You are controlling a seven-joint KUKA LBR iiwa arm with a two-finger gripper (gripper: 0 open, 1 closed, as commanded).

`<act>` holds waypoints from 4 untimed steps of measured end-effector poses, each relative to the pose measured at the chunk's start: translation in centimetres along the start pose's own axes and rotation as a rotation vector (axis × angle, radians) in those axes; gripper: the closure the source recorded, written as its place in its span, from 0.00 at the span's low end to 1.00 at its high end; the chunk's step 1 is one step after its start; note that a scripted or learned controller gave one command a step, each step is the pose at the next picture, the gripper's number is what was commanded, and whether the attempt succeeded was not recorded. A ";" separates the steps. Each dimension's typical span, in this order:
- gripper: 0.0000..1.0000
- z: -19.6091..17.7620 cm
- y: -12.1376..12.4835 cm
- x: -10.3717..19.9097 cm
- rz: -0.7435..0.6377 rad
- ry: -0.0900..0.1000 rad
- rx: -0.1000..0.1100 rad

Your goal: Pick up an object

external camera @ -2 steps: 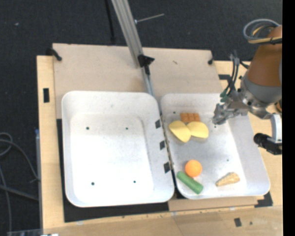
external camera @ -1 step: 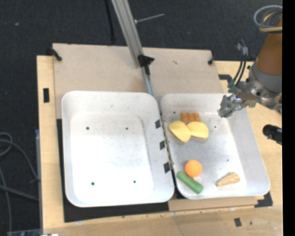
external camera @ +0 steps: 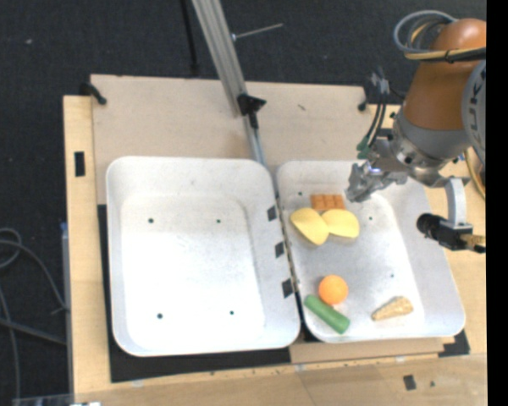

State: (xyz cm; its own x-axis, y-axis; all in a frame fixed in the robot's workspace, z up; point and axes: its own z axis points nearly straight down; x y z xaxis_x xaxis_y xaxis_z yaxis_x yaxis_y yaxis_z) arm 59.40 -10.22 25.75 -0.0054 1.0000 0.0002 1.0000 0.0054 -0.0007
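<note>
I see my claw (external camera: 361, 183) over the right bin's (external camera: 427, 252) far edge; I cannot tell its state. The tan bench (external camera: 178, 117) stands on dark carpet (external camera: 34, 41).

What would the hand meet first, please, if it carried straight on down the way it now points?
Probably the small orange-brown block, just down-left of the hand; depth is unclear, so it might reach bare floor of the right bin first.

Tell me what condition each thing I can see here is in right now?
Yellow pieces: two, touching, lying in right bin.
Brown waffle piece: flat, beside them.
Orange ball: resting loose.
Green stick: lying flat.
Tan wedge: lying alone.
End effector: above bin, holding nothing visible.
</note>
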 end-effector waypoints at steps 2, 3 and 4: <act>1.00 1.0 2.0 9.3 -0.001 0.000 -0.002; 1.00 0.8 3.9 13.2 -0.001 0.001 -0.003; 1.00 0.3 5.9 17.8 -0.001 0.001 -0.003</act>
